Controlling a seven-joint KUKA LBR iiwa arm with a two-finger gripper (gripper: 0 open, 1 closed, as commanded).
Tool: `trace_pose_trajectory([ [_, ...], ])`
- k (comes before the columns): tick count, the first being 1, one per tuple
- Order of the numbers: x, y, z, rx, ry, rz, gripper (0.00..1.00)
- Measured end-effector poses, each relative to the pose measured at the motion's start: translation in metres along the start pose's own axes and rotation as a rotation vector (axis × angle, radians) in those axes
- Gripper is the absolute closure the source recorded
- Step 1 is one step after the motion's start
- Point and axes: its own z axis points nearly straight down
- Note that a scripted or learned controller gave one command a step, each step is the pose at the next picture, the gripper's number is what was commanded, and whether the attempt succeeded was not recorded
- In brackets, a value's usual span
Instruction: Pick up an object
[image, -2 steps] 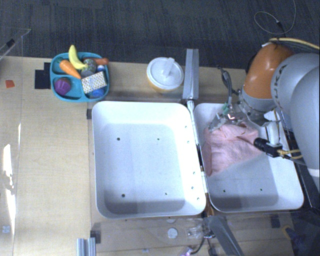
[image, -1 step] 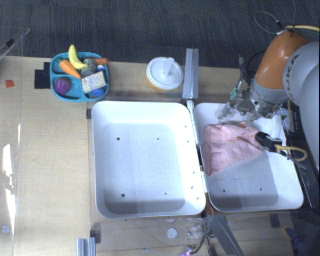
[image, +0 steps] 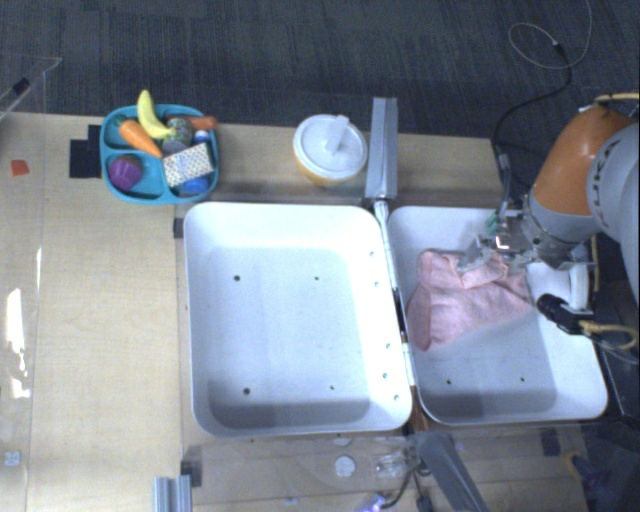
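Cloth (image: 462, 297), pink and rumpled, lay in the right bin (image: 560, 405), its upper folds just under the hand (image: 503, 240). It looked light, limp and unbreakable; a raised fold beside the hand seemed the best hold. Whether the hand was open or closed was unclear.

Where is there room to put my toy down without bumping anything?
The left bin has a bare white floor from wall to wall. In the right bin, only the front strip below the pink cloth is free. It is crowded at the back there, where the gripper meets the cloth.
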Motion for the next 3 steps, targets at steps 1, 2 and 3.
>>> trace_pose_trajectory([
  [1,-0.03,0.035,0.004,0.017,0.014,-0.218,0.0],
  [2,-0.03,0.04,-0.01,-0.002,0.0,-0.224,1.0],
  [3,0.054,0.038,-0.074,0.004,0.003,-0.185,1.0],
])
